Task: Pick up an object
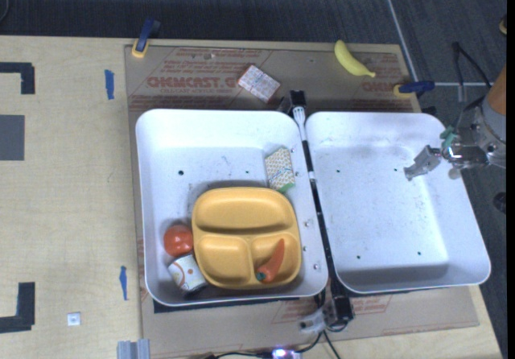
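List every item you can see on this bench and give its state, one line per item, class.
Yellow tray: lying flat in the left bin, compartments up.
Carrot: lying in the tray's lower right compartment.
Tomato: beside the tray's left edge.
Small can: tipped over below the tomato.
Patterned packet: leaning at the bin's right wall.
Banana: lying outside the bins.
Hand: over the right bin, holding nothing.

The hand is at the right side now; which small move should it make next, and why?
Probably it should travel left, across the divider toward the left bin. The hand hangs over the right bin's right edge, while the things to pick lie in the left bin: the yellow tray, the carrot in it, the tomato and the small packet.
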`<state>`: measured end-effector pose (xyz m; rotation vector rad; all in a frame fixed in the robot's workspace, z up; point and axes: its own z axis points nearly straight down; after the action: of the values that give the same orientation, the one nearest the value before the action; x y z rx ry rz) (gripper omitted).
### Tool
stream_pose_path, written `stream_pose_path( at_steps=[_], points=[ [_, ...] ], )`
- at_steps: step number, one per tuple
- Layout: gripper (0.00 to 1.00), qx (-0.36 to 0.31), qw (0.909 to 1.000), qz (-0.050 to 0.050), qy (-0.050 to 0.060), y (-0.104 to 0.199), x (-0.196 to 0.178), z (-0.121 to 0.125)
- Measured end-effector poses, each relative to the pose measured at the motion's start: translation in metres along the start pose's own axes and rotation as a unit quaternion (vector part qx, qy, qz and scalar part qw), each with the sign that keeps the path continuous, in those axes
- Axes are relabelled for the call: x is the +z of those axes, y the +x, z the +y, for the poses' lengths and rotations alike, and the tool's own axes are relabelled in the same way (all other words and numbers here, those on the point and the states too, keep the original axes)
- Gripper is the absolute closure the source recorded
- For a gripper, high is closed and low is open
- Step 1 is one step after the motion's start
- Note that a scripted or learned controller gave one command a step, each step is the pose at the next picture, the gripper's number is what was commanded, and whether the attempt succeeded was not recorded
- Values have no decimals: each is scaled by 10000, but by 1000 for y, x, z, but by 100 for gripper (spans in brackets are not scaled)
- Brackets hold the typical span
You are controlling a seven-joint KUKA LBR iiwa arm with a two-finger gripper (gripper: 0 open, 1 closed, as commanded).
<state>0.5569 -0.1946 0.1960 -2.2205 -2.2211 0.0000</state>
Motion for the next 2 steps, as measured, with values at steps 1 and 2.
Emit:
stream_pose_path(
  at_steps=[1,2],
  points=[
    [0,4,10000,-13,-16,-30,-116,-70],
    [0,1,10000,-5,-8,-18,-48,-77]
  ],
)
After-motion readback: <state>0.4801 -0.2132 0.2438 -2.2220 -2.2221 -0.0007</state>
